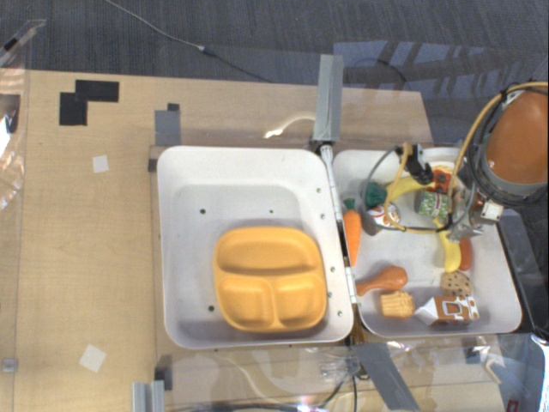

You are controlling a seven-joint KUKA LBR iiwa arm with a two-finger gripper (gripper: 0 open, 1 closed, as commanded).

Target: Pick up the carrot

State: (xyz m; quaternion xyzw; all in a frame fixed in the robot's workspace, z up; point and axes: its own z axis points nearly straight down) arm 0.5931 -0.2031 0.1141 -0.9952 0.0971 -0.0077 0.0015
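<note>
On the wooden bench [86, 256], the orange tapered carrot [352, 233] lies along the right white bin's [506, 312] left wall; the gripper's [463, 217] finger state cannot be told

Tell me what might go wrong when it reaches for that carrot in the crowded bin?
The carrot lies tight against the right bin's left wall, so a finger could hit the wall instead of sliding beside it. The gripper sits across the bin, and the banana and drumstick lie close enough to be knocked or grabbed by mistake.
</note>
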